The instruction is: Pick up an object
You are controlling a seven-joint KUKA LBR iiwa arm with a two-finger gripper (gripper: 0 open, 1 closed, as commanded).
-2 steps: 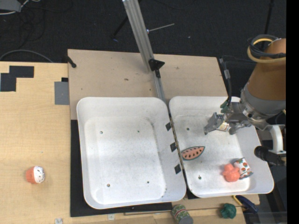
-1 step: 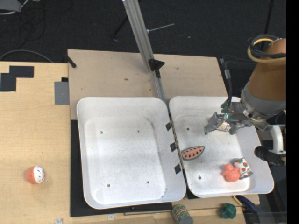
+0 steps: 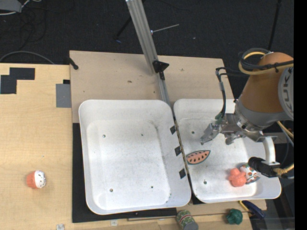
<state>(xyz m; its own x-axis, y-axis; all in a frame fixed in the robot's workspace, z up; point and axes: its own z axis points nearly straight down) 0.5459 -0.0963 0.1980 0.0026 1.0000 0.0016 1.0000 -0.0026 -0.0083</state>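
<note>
Your grey two-finger gripper [image 3: 209,136] hovers low over the right-hand shallow white bin [image 3: 268,191], and you cannot tell how it is set. Just below it lies the flat red watermelon-slice toy [image 3: 197,156], the nearest pick. Further off, toward the arm's side, the lumpy orange-red soft toy [image 3: 236,177] sits in the bin's corner, awkward against the wall.

Watermelon slice [image 3: 198,156] lies flat in right bin [image 3: 211,110], near divider.
</note>
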